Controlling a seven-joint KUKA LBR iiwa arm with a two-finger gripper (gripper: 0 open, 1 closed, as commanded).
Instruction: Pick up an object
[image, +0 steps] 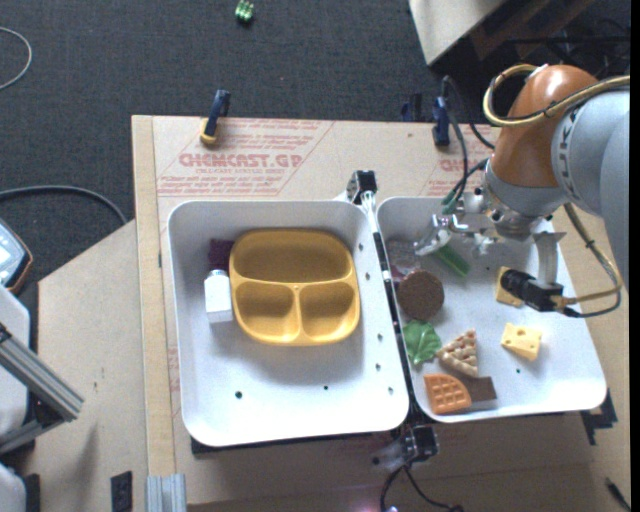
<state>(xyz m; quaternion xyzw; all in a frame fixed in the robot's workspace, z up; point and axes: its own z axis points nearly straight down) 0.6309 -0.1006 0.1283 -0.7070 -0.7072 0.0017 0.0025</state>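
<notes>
Though you cannot tell the gripper's (440, 238) state, it hangs near the green piece (452, 261) at twelve o'clock in the right bin (590, 370); likely light, slippery plastic, so pinch across its middle

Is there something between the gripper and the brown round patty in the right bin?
Nothing visible. The gripper hangs above the right bin, up and to the right of the patty, with bare bin floor between them.
</notes>
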